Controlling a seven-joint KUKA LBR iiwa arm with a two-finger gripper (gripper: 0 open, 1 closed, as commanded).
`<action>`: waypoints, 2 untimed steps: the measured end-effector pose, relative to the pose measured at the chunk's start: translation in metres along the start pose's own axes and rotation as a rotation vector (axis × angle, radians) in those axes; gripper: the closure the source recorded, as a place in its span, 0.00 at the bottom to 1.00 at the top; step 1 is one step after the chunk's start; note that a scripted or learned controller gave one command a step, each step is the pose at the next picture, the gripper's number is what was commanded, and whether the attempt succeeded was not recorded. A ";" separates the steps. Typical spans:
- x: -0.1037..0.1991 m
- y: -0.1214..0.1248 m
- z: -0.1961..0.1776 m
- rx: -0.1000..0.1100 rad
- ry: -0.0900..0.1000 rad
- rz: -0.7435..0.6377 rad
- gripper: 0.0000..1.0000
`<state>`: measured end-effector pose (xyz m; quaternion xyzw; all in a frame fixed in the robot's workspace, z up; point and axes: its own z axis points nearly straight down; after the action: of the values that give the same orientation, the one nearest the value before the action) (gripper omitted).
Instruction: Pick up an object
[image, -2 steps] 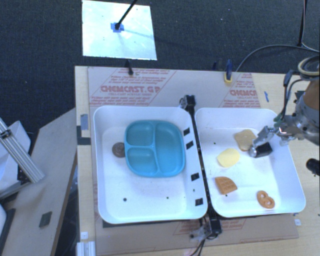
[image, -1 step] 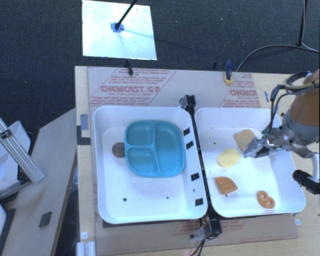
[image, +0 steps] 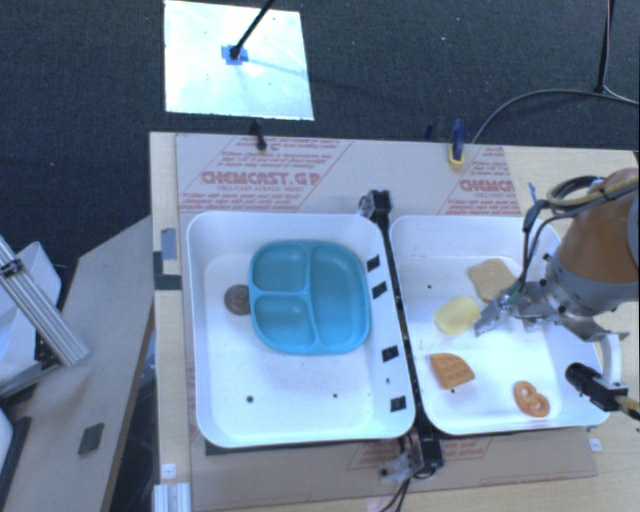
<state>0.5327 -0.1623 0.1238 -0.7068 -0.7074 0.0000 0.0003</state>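
On the left, we see 1 bin (image: 215, 400) holding a blue tray (image: 308, 297) with 3 compartments, set near its middle, and a small brown disc (image: 237, 299) touching the tray's left edge. Across the divider, the right bin (image: 440, 240) carries 4 food pieces spread apart, which we judge leaves room for a grasp: a yellow piece (image: 457, 315), a tan slice (image: 491, 278) above it, an orange wedge (image: 451, 370) below, and a pretzel (image: 531, 399) near the front wall. Our gripper (image: 492, 320) sits low just right of the yellow piece, likely the target; we cannot tell how it is set, and nothing shows in its grasp.
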 end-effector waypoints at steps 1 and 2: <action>0.000 0.001 0.041 -0.001 0.000 0.001 0.00; 0.000 0.002 0.028 -0.004 0.000 0.001 1.00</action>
<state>0.5347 -0.1620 0.0958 -0.7070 -0.7072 -0.0015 -0.0013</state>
